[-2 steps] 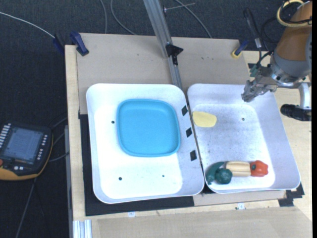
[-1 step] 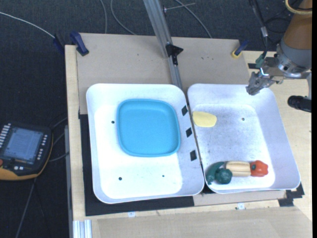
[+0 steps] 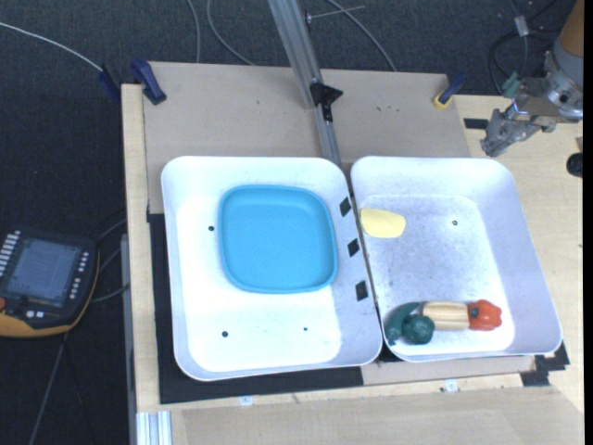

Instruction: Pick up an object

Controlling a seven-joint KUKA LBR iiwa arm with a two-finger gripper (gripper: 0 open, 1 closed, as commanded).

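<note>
Floor (image 3: 56,137) is dark carpet, thin cables (image 3: 185,7) looping across it top left and top centre. Surface (image 3: 232,109) is light tan board, sits on a black mat (image 3: 167,378) that shows along the left and lower edges. Blue clamp (image 3: 148,82) at the top-left corner, another clamp, yellow and blue, (image 3: 449,91) top right. Slanted aluminium strut (image 3: 296,40) runs from top centre down to mid-board, black bracket (image 3: 324,94) on it. Teach pendant (image 3: 42,281) with lit screen lies on the floor at left. Lighting even, soft shadows.
</note>
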